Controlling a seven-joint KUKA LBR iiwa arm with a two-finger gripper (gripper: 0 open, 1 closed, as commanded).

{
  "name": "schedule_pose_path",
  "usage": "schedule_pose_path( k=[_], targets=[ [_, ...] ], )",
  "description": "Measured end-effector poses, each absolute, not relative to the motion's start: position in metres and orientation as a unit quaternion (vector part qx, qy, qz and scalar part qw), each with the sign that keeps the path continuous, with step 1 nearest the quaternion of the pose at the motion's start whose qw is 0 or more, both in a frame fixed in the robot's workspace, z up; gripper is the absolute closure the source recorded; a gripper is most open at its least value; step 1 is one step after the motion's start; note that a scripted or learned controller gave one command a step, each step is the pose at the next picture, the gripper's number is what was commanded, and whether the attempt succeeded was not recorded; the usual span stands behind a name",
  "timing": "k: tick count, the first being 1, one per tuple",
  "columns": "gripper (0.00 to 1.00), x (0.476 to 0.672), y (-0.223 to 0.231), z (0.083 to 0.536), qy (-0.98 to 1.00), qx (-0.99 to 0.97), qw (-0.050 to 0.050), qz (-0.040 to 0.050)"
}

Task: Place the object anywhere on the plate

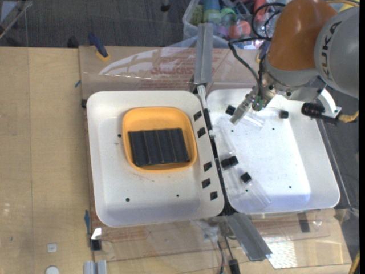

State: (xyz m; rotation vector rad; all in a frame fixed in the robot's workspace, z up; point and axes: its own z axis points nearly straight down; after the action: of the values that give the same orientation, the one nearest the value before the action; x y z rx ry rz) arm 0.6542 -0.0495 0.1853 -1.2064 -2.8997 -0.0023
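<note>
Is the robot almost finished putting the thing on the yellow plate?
Looks nearly finished. Done: a dark ribbed block already lies flat on the yellow plate in the left bin. In hand: nothing that can be seen; the tool hangs over the right bin, away from the plate. Left: probably just pulling the arm away, if that block is the object meant.

Two shallow white bins are sitting side by side on my wooden bench (pixel 40 153). The left bin (pixel 108 204) and right bin (pixel 308 181) are touching.
</note>
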Motion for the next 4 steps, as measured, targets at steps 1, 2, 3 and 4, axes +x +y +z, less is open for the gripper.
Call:
schedule_pose_path(
  k=[1,2,3,4],
  targets=[
    [1.00,0.658,-0.027,0.185,-0.934,-0.357,-0.001,-0.0010],
    [1.00,0.661,-0.010,0.186,-0.946,-0.324,-0.002,-0.0012],
    [0.00,0.661,-0.010,0.186,-0.946,-0.324,-0.002,-0.0013],
    [0.00,0.658,-0.074,0.186,-0.947,-0.322,-0.003,-0.0009]
  ],
)
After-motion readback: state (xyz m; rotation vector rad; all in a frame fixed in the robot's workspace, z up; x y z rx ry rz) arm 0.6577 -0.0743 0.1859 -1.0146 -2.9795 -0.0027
